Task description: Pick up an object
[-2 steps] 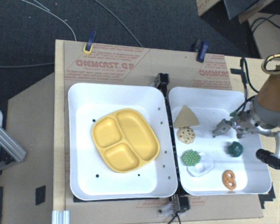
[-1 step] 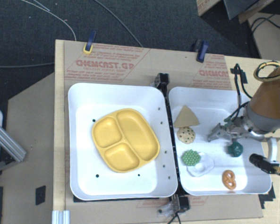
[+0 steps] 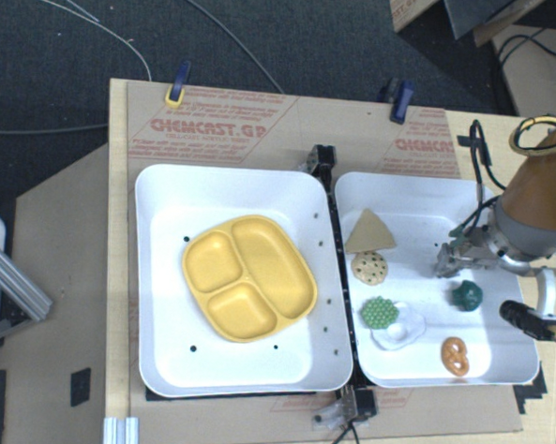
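Observation:
The right bin (image 3: 504, 207) holds several small items. A tan wedge (image 3: 369, 233) lies at its back left, with a speckled cookie (image 3: 370, 266) just in front of it. A light green bumpy ball (image 3: 379, 313) sits beside a clear plastic cup (image 3: 398, 329). A brown pretzel (image 3: 455, 355) lies near the front edge. A dark green lump (image 3: 466, 295) rests right of centre. My gripper (image 3: 454, 261) hangs low over the bin, just behind and slightly left of the dark green lump, with nothing visibly in it.
The left bin (image 3: 154, 256) carries a yellow three-part plate (image 3: 248, 276). A black divider (image 3: 336, 267) runs between the bins. The arm's grey and orange wrist (image 3: 538, 199) covers the right bin's far right side. Clamps (image 3: 400, 100) stand on the cardboard behind.

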`<state>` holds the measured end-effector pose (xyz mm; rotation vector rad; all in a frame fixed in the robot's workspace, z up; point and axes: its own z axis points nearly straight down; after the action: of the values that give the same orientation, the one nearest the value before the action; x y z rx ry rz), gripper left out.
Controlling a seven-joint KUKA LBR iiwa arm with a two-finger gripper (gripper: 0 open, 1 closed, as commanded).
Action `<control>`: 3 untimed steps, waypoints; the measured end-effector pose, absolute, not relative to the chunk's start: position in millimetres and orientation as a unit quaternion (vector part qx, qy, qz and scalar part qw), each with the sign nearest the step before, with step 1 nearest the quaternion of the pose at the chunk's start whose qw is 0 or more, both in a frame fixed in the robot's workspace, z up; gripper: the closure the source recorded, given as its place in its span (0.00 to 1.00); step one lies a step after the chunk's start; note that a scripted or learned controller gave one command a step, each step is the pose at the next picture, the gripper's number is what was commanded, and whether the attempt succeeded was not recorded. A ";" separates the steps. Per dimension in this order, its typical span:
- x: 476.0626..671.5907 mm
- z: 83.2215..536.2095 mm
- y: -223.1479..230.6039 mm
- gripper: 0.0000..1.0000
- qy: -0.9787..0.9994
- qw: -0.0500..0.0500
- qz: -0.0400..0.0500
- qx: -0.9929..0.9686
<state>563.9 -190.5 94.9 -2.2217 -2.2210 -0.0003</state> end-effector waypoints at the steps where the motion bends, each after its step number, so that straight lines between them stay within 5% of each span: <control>1: 555.5 140.4 -191.9 1.00 -0.707 -0.001 0.000 -0.707; 3: 557.5 234.6 -183.9 1.00 -0.708 -0.002 -0.001 -0.707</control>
<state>557.5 -183.9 234.6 -2.2231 -2.2265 -0.0023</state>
